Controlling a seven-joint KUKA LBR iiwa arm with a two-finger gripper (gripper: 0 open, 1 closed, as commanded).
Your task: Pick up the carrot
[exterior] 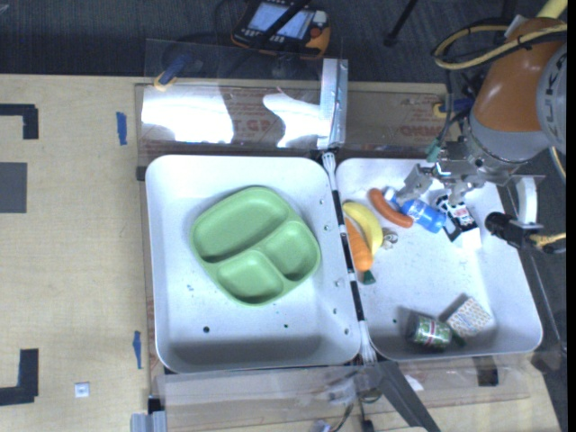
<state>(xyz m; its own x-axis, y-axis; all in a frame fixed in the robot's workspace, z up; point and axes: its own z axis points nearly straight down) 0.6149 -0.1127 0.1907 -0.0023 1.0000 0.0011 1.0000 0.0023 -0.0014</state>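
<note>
Carrot: right bin, by the left wall, touching banana, leafy end pointing near | end effector: mine, over the bin's back, above blue packet, well apart from carrot; grip state I cannot tell | sausage: between us, probably crowding my approach | tray: left bin.

The light wooden bench carries two shallow white bins side by side, their inner walls touching near the view's centre. The left bin sits toward nine o'clock of that seam, the right bin toward three o'clock. At twelve o'clock of the left bin, a clear plastic sheet lies on the bench. Black corner markings and blue tape strips sit on the wood at the left.
</note>
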